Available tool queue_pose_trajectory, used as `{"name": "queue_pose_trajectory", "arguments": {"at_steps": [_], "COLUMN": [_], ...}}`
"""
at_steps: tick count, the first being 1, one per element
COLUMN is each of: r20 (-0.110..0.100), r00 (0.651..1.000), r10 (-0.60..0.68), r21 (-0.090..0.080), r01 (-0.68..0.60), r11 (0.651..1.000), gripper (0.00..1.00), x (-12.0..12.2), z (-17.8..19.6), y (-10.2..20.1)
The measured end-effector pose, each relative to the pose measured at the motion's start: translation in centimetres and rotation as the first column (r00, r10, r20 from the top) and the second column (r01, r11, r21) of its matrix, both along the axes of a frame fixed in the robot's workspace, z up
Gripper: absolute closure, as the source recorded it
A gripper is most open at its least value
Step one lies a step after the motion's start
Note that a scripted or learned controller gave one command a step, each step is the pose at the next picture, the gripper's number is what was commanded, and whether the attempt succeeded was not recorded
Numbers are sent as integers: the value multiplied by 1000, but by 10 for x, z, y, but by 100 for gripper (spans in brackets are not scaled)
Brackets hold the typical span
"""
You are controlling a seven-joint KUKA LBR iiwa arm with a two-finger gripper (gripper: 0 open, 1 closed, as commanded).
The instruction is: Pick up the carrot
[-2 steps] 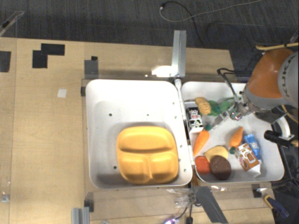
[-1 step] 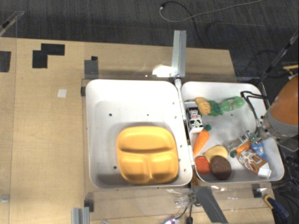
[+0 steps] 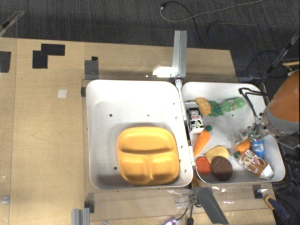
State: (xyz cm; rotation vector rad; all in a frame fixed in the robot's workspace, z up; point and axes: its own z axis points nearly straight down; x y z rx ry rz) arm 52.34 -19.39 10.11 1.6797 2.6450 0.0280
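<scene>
The carrot [image 3: 201, 142], orange with a small green tip at its upper end, lies tilted in the right bin [image 3: 220, 89] close to the divider between the bins. My gripper [image 3: 251, 134] hangs low over the right side of that bin, well to the right of the carrot and apart from it. It sits just above a small orange piece [image 3: 243, 146] and a blue item [image 3: 258, 149]. The arm's orange band [image 3: 287, 102] shows at the right edge.
Around the carrot lie a red tomato [image 3: 203, 164], a yellow lemon [image 3: 218, 152], a brown ball [image 3: 222, 168], a printed card [image 3: 194, 118], a corn piece [image 3: 203, 106], a green bottle [image 3: 229, 105] and a packet [image 3: 253, 162]. A yellow divided plate [image 3: 147, 154] sits in the left bin [image 3: 108, 102].
</scene>
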Motion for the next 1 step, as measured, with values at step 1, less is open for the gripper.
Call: {"name": "queue_pose_trajectory", "arguments": {"at_steps": [1], "r20": [-9], "r00": [995], "r10": [-102], "r21": [-13], "r01": [101], "r11": [995], "gripper": [100], "x": [-20], "z": [75], "y": [-12]}}
